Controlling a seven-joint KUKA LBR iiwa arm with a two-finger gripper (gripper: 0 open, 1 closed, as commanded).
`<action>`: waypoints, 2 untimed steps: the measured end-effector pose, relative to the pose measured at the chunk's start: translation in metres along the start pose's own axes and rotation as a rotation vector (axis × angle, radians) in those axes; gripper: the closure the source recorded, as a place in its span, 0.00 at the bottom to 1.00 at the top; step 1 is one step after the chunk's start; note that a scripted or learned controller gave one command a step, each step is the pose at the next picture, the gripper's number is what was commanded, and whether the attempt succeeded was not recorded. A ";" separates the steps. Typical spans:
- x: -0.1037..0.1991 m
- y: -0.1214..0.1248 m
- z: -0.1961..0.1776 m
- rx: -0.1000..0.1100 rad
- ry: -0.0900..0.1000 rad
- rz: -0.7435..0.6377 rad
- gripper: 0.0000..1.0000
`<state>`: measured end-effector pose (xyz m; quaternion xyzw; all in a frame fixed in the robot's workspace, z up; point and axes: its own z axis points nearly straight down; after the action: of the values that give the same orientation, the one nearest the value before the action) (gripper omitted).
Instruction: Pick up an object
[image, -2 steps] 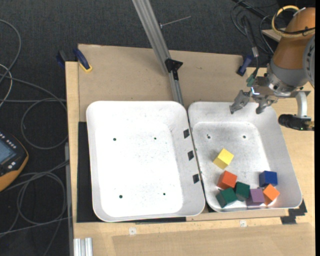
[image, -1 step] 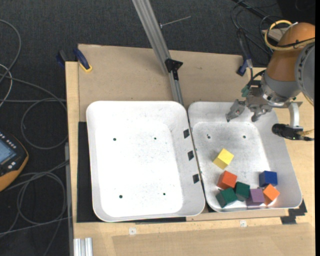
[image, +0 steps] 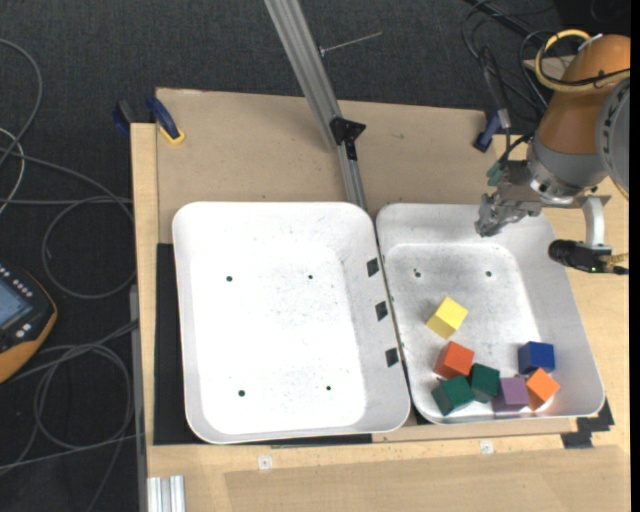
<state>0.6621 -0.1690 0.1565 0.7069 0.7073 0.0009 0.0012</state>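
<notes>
Several small blocks lie in the right bin (image: 560, 290): a yellow block (image: 447, 317) near its middle, a red-orange block (image: 456, 359), two dark green blocks (image: 470, 388), a purple block (image: 513, 391), an orange block (image: 541, 386) and a blue block (image: 536, 357) along the front. My gripper (image: 492, 222) hangs over the far edge of the right bin, well behind the blocks, with nothing visibly between its fingers.
The left bin (image: 200, 300) sits beside the right one. A slanted metal bar (image: 322, 100) crosses the bench toward the gap between the bins. Blue clamps (image: 165, 120) hold the board's far corners. Cables lie on the floor at left.
</notes>
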 end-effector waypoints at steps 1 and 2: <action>0.007 -0.004 -0.059 -0.005 -0.002 -0.001 1.00; 0.007 -0.003 -0.100 -0.004 -0.001 -0.001 1.00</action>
<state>0.6590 -0.1618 0.2562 0.7065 0.7077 0.0017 0.0030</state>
